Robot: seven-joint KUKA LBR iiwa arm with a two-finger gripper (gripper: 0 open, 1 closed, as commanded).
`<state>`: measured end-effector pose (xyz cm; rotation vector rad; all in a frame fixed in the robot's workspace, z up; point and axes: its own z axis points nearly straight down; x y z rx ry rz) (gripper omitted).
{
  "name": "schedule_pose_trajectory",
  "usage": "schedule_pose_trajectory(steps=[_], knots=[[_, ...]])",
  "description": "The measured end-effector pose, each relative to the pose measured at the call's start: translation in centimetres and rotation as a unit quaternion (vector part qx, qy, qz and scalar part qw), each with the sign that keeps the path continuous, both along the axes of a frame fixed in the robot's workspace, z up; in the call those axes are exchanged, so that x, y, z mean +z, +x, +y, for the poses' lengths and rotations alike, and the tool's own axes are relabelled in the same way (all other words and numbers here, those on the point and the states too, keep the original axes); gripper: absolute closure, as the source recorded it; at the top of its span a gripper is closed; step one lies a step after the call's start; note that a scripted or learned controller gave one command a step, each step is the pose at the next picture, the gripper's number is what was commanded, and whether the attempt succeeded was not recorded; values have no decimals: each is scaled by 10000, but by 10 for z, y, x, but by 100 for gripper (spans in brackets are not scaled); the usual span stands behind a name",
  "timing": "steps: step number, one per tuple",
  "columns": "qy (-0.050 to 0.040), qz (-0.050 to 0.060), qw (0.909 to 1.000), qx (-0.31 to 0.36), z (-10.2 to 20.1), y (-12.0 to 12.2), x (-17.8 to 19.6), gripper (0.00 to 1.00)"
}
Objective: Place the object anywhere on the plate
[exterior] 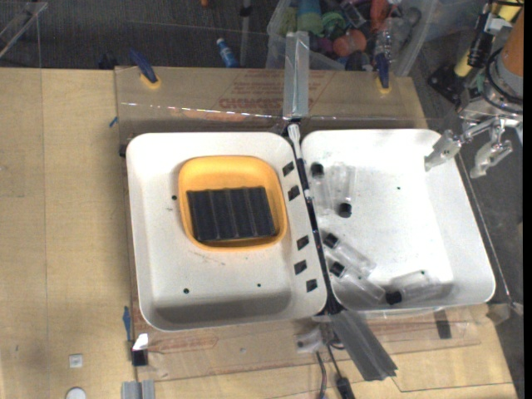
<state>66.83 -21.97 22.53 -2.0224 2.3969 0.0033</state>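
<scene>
From the camera above, a wooden tabletop (58,223) carries two shallow white bins side by side. The left bin (158,289) holds a yellow-orange plate (189,173) with rounded corners, set toward the bin's upper middle. A dark ribbed block (231,213) lies flat on the plate, well inside its rim, its ridges running from the near edge to the far edge.

The right bin (449,223) holds several clear plastic pieces with black caps. One clear piece (331,177) lies near the bin's upper left corner, a black cap (344,209) sits just below it, another clear piece (353,258) lies near the divider, and one more (411,287) rests by the near wall. They are hard to make out against the white floor of the bin.

A dark divider strip (301,214) with small black tabs runs between the two bins.

The gripper (470,144) hangs over the upper right corner of the right bin, at the end of the arm (509,65) reaching in from the right. Its fingers are spread apart, released, with nothing between them. It is well apart from the plate and the block.

Beyond the tabletop, a clear tub (357,11) full of colourful toys stands on the floor.
</scene>
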Motion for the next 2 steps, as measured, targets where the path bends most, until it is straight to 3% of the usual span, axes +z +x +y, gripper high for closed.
schedule_pose_trajectory(steps=[1,2], knots=[[-1,-2,9872,1593,0,-2,-10,0],[-2,-7,9514,3079,18,-1,-8,0]])
